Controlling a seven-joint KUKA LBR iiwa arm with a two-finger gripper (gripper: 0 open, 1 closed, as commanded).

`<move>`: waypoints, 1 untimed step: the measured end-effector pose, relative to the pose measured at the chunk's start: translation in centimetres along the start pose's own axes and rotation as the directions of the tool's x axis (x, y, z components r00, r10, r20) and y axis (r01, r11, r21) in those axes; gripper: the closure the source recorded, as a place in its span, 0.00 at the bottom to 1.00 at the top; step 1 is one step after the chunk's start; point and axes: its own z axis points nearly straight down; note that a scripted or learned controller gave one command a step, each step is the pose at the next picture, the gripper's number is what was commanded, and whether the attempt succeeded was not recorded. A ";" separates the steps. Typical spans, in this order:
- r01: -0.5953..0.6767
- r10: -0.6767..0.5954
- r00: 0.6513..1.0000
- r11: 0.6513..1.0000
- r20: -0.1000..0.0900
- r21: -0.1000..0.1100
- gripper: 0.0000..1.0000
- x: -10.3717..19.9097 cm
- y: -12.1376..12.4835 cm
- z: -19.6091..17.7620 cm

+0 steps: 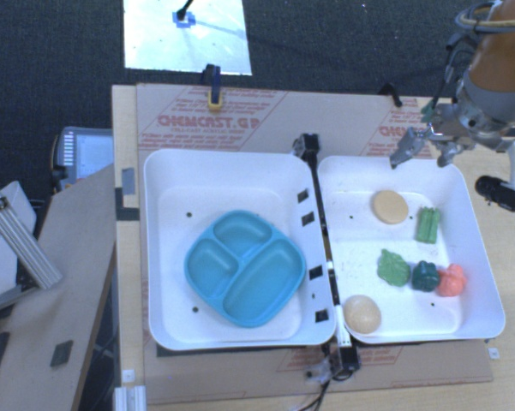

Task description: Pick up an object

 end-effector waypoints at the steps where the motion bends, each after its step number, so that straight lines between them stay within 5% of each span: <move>1: 0.004 -0.004 1.000 1.000 0.000 0.003 0.00 0.5 0.8 5.7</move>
